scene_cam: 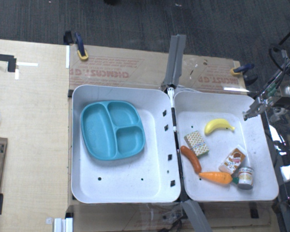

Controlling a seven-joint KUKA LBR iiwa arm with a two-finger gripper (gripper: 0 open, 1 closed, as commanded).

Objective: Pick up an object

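The right bin [258,193] holds a yellow banana [219,126], a small checkered block [196,143], a red-orange sausage [191,159], an orange carrot [215,177], a small brown-and-white carton [232,161] and a little can [245,177]. My gripper [253,110] hangs over the bin's upper right corner, right of the banana and apart from it. Nothing is seen in its grasp. The arm behind it is mostly cut off by the view's right edge.
The left bin [82,183] carries a blue divided plate [113,130]. A grey post [175,61] rises at the back between the bins. Clamps [80,46] grip the cardboard behind. Cables [280,72] hang at the far right.
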